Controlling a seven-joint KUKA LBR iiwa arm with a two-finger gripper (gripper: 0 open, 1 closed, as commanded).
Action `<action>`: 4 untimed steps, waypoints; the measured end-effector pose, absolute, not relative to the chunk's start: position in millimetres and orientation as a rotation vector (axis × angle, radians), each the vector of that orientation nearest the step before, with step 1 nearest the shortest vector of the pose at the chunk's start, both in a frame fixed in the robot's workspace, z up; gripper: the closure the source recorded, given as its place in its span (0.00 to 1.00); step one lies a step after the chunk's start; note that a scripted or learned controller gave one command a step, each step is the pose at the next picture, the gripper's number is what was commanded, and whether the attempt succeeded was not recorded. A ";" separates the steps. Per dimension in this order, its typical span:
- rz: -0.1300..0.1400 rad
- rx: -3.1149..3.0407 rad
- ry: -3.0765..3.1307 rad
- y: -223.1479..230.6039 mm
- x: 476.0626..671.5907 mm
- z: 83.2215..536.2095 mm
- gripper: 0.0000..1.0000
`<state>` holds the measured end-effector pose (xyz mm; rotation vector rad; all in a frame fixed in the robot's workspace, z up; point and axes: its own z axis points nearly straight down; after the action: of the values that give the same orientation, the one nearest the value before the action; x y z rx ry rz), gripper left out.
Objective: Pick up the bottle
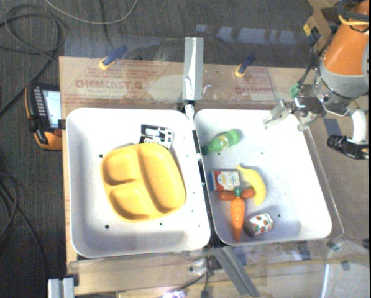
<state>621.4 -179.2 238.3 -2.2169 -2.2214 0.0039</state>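
The approach is just beginning. The gripper (289, 112) is hovering at the right bin's (316, 185) 1 o'clock corner, its fingers spread and holding nothing. The bottle (222, 141), green, is lying on its side at the bin's 11 o'clock, well apart from the gripper and toward its 8 o'clock. Next the arm likely needs to travel that way, line its fingers across the bottle's body and descend. Faint red lettering is showing on the board (110, 82) behind the bins, too blurred to read; the carton (227, 180) label is illegible.
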 end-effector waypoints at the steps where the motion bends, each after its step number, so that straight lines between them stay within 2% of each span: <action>1: 0.007 -2.236 -2.209 -159.4 665.2 93.1 0.00; 2: -0.004 -2.152 -2.301 -114.2 615.2 89.0 0.00; 3: -0.008 -2.092 -2.357 -117.4 546.3 89.4 0.00; 4: -0.008 -2.127 -2.328 -99.6 513.7 91.0 0.00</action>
<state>513.7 -99.6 91.0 -2.1266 -2.3281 -0.0077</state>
